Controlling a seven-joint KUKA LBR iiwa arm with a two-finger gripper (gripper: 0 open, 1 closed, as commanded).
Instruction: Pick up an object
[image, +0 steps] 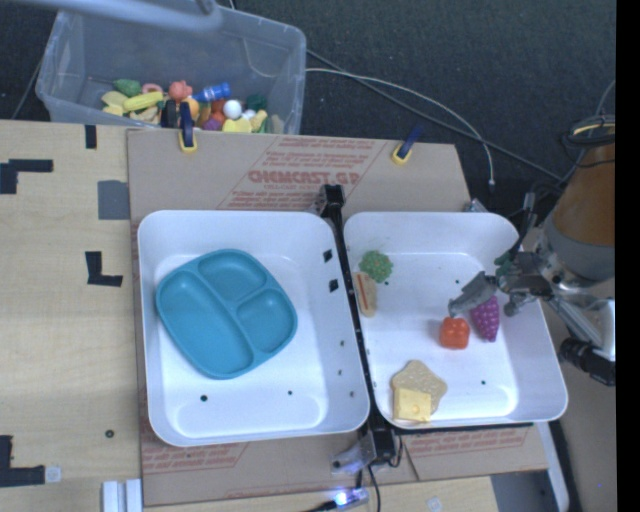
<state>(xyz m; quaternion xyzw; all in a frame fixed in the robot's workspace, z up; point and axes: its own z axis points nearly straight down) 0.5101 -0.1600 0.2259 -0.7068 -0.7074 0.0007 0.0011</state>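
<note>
The right bin (430, 232) holds a green broccoli piece (376, 265), a hot dog (366, 293) by its left wall, a red pepper (454, 332), a purple grape bunch (486, 318) and a sandwich with cheese (416, 390) near the front. My gripper (492, 292) hangs over the bin's right side, just above the grapes and right of the pepper. Its fingers are spread, one grey finger (471, 294) reaching left. Nothing sits between them.
The left bin (160, 400) carries a blue divided plate (227, 311). A clear tub of small toys (180, 102) stands behind the bench at the top left. A cable (420, 100) runs across the dark floor at the back. The arm's body (585, 215) fills the right edge.
</note>
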